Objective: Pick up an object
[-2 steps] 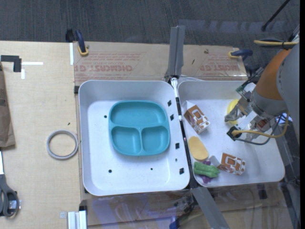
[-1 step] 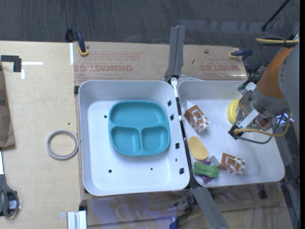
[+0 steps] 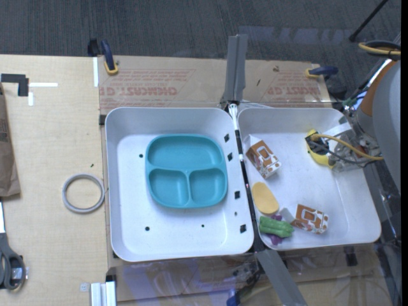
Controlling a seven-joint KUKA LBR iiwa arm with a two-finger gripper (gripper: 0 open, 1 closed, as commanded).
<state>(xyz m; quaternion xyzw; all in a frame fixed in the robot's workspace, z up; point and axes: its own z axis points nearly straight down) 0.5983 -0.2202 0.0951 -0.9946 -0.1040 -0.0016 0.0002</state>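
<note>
Toys and small boxes lie in the right bin (image 3: 357, 231). A little box (image 3: 263, 158) with brown, white and orange marks sits near the bin's left wall, up toward the far edge. A second box (image 3: 310, 218) with the same marks lies near the bin's near edge. A flat yellow oval thing (image 3: 265, 198) rests close to the left wall. Just past it, in the near left corner, is a bumpy green toy (image 3: 275, 226) with a bit of purple under it. A yellow and black thing (image 3: 317, 150) sits toward the far right corner, but it is too mixed up with the arm's cables to say what it is.

The left bin (image 3: 127, 234) holds a blue-green plate (image 3: 187, 171) with three parts, lying flat in the middle. Both bins are white and shallow and sit side by side, touching, on a sheet of brown cardboard (image 3: 159, 85). The tabletop (image 3: 51, 139) is pale wood. A grey ring (image 3: 83, 192) lies on it near the left bin's left wall, and scissors (image 3: 9, 269) lie at the tabletop's near left corner. A blue and yellow clamp (image 3: 108, 59) grips the cardboard at the far edge. Past the tabletop the floor (image 3: 159, 11) is dark grey carpet.

The grey arm (image 3: 386, 107) comes in over the right bin's right wall. Its gripper (image 3: 341, 153) is low at the far right corner, right beside the yellow and black thing, with yellow cables around it. I cannot tell if the jaws are open or closed, or if they hold anything.
</note>
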